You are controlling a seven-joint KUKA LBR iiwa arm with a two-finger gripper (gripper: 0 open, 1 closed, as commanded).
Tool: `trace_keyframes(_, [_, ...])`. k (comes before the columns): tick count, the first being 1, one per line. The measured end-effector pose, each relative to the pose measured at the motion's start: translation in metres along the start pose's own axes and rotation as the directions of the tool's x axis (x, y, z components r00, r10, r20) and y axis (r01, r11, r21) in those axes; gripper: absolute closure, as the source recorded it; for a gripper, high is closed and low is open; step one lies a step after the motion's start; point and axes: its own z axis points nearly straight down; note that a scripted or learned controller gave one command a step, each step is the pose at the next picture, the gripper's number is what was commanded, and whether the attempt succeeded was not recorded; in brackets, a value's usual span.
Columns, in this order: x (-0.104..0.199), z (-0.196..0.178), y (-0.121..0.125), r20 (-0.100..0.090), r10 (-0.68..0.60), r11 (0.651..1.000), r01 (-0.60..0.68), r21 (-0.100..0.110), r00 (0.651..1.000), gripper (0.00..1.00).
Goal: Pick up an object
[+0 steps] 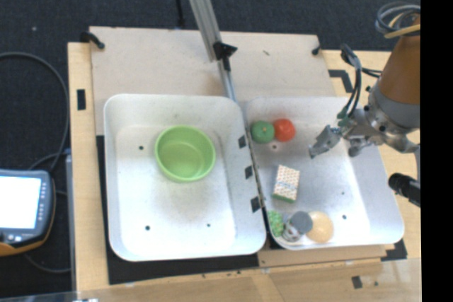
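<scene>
A: Two white bins side by side on the bench (pixel 163 60). Biggest things first?

B: Yes. Left bin (pixel 127 223), then right bin (pixel 368 208). Next, the grey and orange arm (pixel 402 81), reaching in from the right.

A: And at its end?

B: The gripper (pixel 338 141), hanging over the right bin, up near the back half. Wide or narrow? Cannot tell from up here. Nothing seen held in it.

A: Then the green bowl (pixel 185 152)?

B: Yes, sitting alone in the left bin, well apart from the gripper.

A: Smaller now.

B: A little patterned box (pixel 286 182), lying by itself in the middle of the right bin, near the gripper and a bit toward the front. Then a yellow ball (pixel 322 227) in the front corner, touching a grey lump (pixel 300 221). Then a red ball (pixel 284 129) and a green ball (pixel 262 131), touching each other at the back by the wall between the bins. Last, a tiny green bit (pixel 275 224), tucked by the grey lump.

A: Which step, then?

B: Probably the very start: reaching, nothing picked yet.

A: And next?

B: Best guess: choose one thing, maybe the box, since nothing crowds it. Move over it, go down straight, squeeze, lift. Harder with the balls: round, close together, likely to roll away.
</scene>
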Motion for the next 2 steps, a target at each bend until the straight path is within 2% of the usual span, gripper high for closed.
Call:
trace_keyframes(1, [0.0, 0.0, 0.0, 0.0, 0.002, 1.0, -0.002, 0.0, 1.0, 0.0])
trace_keyframes(2, [0.004, 0.061, 0.003, 0.0, 0.002, 1.0, -0.002, 0.006, 1.0, 0.0])
